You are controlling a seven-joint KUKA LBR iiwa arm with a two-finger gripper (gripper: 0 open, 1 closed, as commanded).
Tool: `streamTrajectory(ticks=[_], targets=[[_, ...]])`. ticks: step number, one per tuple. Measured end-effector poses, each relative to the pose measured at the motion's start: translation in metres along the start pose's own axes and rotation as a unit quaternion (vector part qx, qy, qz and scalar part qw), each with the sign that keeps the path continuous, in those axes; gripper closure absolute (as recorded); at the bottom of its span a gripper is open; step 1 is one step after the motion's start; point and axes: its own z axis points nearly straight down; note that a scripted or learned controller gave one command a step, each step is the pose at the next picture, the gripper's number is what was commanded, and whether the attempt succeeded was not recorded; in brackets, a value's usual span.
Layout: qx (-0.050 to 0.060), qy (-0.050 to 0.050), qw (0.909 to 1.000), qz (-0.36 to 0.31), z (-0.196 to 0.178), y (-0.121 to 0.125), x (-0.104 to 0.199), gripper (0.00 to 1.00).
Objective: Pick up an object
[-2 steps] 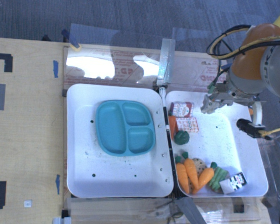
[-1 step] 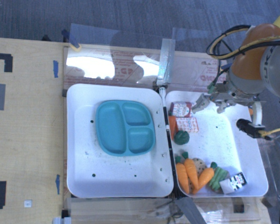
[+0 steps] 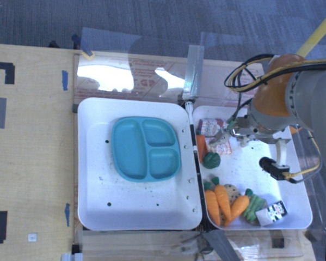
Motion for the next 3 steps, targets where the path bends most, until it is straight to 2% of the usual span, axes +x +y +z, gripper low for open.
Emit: streamTrajectory(ticks=[1, 2, 3], targets=[[-0.004, 0.0, 0.9995, 0.032, -0.002, -0.035, 0.003, 0.0], [0.002, 0.002, 0.9967, 0.081, 0.001, -0.031, 0.006, 0.0], [-0.004, 0.0, 0.9967, 0.082, -0.011, -0.028, 0.005, 1.0]])
